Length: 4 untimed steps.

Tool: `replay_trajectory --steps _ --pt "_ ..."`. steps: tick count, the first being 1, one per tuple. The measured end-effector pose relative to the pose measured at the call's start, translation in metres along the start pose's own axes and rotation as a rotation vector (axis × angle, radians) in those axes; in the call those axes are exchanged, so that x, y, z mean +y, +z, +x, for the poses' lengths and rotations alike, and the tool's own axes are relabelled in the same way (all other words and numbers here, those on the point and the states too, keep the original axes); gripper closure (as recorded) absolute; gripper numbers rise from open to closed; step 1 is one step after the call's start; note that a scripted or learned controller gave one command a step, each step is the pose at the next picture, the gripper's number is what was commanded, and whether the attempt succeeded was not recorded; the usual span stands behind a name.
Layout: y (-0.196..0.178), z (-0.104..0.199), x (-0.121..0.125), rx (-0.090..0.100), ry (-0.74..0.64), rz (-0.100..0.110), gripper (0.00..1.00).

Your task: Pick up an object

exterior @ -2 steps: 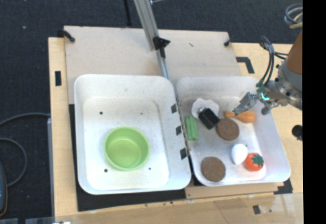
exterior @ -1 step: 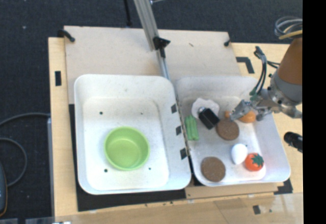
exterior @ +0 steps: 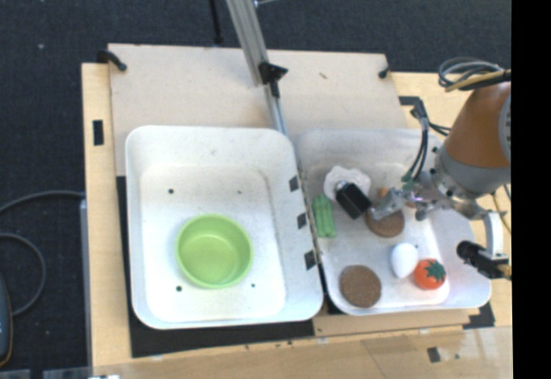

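Observation:
The right bin (exterior: 448, 295) holds several small objects. A green block (exterior: 324, 217) lies by its left wall. A white crumpled piece (exterior: 343, 178) and a black object (exterior: 351, 200) sit near the bin's middle. One brown disc (exterior: 385, 222) lies beside the black object, and another brown disc (exterior: 360, 285) is at the front. A white egg (exterior: 402, 260) and a red strawberry-like toy (exterior: 430, 274) rest front right. My gripper (exterior: 394, 198) hangs low over the first brown disc, just right of the black object. Nothing is visibly held.
The left bin (exterior: 155, 153) holds a green bowl (exterior: 213, 250) toward its front. A slanted metal post (exterior: 245, 20) rises behind the bins. The orange-banded arm (exterior: 478, 140) covers the right bin's far right side. Cables (exterior: 469, 71) loop at the back right.

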<state>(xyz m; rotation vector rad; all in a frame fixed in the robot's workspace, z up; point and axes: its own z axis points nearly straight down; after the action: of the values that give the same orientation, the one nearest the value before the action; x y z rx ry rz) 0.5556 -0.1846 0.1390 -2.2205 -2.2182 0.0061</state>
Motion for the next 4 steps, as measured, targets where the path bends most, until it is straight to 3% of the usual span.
replay_trajectory --steps 1,2,4 --pt "0.038 -0.001 0.001 -0.001 0.001 -0.006 0.0" --pt "0.027 -0.002 0.001 -0.001 0.006 -0.01 1.0" --pt "-0.082 -0.001 -0.012 -0.001 -0.004 -0.008 1.0"
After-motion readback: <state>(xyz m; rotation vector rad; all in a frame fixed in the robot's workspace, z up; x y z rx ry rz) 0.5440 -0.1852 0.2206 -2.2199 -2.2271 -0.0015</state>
